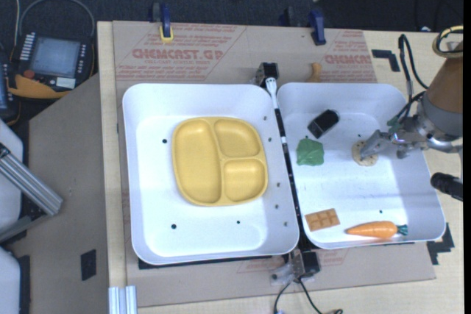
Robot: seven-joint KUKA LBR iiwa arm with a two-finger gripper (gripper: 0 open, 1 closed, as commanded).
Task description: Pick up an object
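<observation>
The right bin [412, 180] holds a black block [322, 122], a green leafy piece [310, 152], a small round tan biscuit [363, 154], a brown square cracker [321, 219] and an orange carrot [375, 230]. My gripper [377, 141] reaches in from the right and sits low, right at the upper right side of the tan biscuit. Nothing is lifted off the bin floor. The arm covers part of the bin's right rim.
The left bin [147, 121] holds a yellow divided plate [219, 159]. A ridge with black fittings [280, 136] separates the two bins. Clamps [166, 22] sit at the bench's far edge, and cables [405, 62] hang near the arm.
</observation>
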